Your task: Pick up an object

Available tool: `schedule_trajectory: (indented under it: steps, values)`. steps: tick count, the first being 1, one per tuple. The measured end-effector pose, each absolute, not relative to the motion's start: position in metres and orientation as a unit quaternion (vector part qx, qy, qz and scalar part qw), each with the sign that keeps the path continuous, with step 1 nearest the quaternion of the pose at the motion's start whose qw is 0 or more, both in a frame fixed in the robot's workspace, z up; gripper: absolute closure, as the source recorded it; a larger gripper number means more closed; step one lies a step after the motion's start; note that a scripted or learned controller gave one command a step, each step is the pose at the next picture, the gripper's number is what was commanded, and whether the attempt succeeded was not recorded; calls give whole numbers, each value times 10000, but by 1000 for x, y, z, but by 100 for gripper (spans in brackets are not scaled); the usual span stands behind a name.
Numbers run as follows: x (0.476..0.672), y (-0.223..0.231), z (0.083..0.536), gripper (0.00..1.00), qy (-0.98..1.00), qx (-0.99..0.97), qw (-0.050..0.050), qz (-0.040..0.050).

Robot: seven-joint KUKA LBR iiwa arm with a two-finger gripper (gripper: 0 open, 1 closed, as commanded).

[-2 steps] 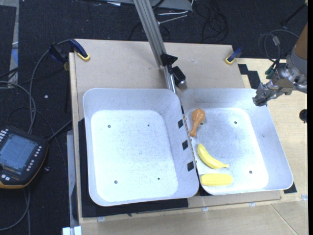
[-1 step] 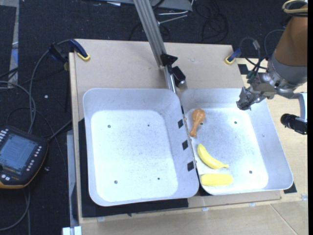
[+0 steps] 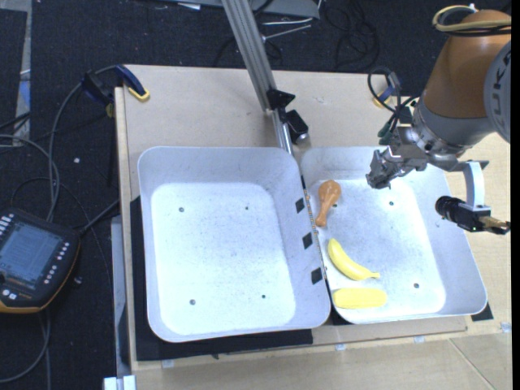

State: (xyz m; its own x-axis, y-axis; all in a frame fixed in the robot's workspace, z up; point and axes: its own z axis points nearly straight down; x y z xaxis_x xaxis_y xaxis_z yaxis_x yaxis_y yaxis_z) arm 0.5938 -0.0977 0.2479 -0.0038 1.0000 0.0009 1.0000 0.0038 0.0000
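1. While the pincer (image 3: 379, 177) is hung over the far part of the right bin (image 3: 431, 242), nothing is seen gripped; whether it is released or clenched cannot be told.
2. A brown drumstick-shaped toy (image 3: 327, 198) is lying just to its left, nearest candidate.
3. A yellow banana (image 3: 349, 262) and a yellow block (image 3: 360, 298) are lying nearer the camera, against the bin's left wall.
4. The left bin (image 3: 219, 242) is further left, probably the drop side.
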Motion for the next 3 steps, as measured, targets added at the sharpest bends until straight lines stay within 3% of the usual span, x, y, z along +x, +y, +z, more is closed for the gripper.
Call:
schedule_trajectory:
  steps: [3]
  values:
    - [614,61,234,100,-7088,-7054,7,0]
